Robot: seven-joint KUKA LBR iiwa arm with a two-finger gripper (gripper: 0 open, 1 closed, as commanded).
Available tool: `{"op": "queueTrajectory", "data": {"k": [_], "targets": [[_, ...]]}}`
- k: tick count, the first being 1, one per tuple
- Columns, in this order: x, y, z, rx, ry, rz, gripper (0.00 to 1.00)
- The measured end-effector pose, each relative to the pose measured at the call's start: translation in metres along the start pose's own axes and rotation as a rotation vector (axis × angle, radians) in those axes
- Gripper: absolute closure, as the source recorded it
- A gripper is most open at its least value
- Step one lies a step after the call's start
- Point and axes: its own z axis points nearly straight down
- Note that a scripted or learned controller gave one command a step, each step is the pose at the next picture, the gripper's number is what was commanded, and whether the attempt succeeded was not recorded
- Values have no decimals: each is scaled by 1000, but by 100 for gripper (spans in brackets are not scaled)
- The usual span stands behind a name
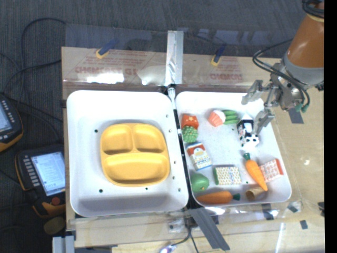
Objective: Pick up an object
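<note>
The right bin [281,194] holds several toy foods. Among them are a black-and-white cow figure [248,132], a pink and white piece [216,118], a green vegetable [230,116], a red piece [189,121], a carrot [256,174], a small carton [198,156] and a green apple [199,182]. My gripper [258,107] hangs over the bin's far right corner, just above and right of the cow figure. Its fingers are spread, and nothing is between them.
A yellow divided plate [135,153] lies in the left bin [79,194]. A metal divider post [174,57] stands behind the seam between the bins. Near the right bin's front wall lie a second carrot [215,197], a patterned box [226,175] and a red packet [271,168].
</note>
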Motion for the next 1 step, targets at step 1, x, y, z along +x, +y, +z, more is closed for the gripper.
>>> {"op": "queueTrajectory", "data": {"k": [1], "targets": [[7, -12, 134, -1, 2, -192, 0]]}}
